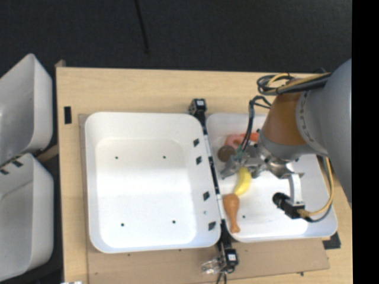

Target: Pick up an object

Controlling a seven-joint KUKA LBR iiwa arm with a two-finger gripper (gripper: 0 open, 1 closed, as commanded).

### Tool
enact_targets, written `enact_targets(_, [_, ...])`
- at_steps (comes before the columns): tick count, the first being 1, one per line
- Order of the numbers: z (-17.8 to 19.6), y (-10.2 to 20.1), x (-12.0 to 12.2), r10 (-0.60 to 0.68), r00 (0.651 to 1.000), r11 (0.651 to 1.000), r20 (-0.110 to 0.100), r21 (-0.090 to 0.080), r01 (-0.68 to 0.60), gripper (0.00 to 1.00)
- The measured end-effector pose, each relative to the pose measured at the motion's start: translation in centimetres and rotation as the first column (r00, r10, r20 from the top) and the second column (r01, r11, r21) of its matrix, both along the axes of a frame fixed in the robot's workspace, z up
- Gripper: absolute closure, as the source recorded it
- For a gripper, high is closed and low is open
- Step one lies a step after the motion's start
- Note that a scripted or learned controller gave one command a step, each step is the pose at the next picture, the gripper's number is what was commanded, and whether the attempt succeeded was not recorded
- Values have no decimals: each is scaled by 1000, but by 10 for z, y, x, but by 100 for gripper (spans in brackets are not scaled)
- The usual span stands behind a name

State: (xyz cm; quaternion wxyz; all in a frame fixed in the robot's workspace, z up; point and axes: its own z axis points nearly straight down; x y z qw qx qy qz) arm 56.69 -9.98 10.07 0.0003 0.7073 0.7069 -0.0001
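Camera view, from above and at a slant: gripper (245,162) low in the right bin (320,232), just above the yellow banana-shaped piece (243,182), near or touching its upper end; cannot tell which. Jaw state not readable under the wrist hardware, so no claim of a hold. Beside the yellow piece, up and to the left, a round brown object (226,153); further up from it, an orange-red object (242,139) partly behind the gripper; just below it, an orange drumstick-like toy (232,211) lying against the bin's left wall. Likely target judged to be the yellow piece, not lifted yet. Risks from here: closing on a curved, smooth shape and squeezing it out sideways; nudging the brown object during descent and shifting the yellow piece off line; pinching two crowded things at once; snagging the loose cables (269,87) at the wrist of the arm (320,117). Left of the yellow piece, across the divider, the left bin (142,176), white and shallow. Under both, a pale wooden bench (71,218), with black clips (197,106) at the bins' joint. Far left, two white moulded shapes (18,105); beyond the bench, dark floor (177,22).
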Motion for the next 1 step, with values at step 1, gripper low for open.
enact_targets(1, [0, 0, 0, 0, 1000, 1000, 0, 0, 0, 0])
